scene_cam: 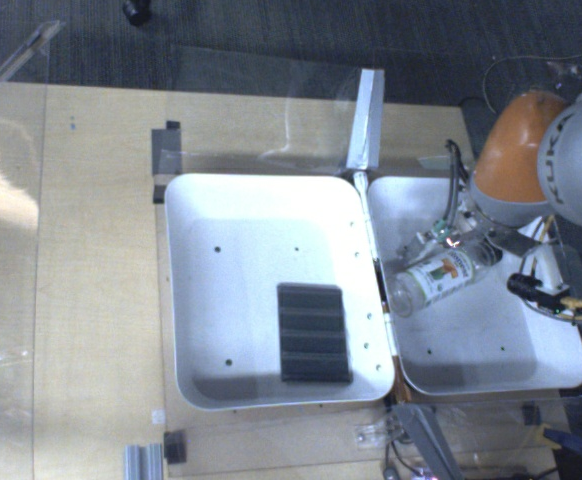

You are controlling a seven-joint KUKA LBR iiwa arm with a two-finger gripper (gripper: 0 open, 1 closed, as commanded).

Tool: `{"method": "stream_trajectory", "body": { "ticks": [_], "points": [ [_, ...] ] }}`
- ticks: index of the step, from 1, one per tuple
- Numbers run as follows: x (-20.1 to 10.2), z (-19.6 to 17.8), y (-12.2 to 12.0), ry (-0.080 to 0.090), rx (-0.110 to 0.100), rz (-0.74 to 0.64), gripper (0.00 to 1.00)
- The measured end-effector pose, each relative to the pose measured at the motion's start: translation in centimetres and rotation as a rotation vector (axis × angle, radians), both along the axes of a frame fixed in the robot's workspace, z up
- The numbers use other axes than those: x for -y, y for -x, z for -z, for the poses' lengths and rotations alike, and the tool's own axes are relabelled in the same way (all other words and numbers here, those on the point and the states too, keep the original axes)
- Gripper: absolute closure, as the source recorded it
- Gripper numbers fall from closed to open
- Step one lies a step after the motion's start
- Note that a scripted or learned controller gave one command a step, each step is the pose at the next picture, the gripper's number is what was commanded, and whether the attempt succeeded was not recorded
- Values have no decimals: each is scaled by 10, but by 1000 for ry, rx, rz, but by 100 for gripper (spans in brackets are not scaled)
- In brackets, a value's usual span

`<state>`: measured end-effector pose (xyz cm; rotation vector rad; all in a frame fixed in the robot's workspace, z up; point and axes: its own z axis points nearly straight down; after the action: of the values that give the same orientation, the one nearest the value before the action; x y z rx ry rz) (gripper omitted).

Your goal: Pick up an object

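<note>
Item, step in hand: the grasp of the clear plastic bottle with a white-and-green label (438, 276), which lay on its side in the right bin. From where I stood, the two-finger gripper (458, 236) hung over the bottle's upper end, close to or touching it; whether the bottle sat between the jaws could not be told, nor how wide they stood. My judgement: a good pick called for the fingers to straddle the round body across its width, near the labelled middle, since a smooth bottle lying flat would likely roll or slip from an end-on pinch.

Item, nearest: the ribbed black rectangular block (313, 332), flat in the left shallow white bin (201, 268), toward its near edge, well apart from the gripper.

Item, beyond: the right shallow white bin (491, 353), holding the bottle, angled with its pale end near the divider between the bins.

Item, farthest: the grey arm with its orange band (516, 158), entering over the right bin's far corner.
</note>
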<state>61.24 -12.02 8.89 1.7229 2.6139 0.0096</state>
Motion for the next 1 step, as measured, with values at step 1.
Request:
{"method": "stream_trajectory", "body": {
  "ticks": [1],
  "points": [
    [-25, 1, -34, -1, -2, 0, 0]
  ]
}}
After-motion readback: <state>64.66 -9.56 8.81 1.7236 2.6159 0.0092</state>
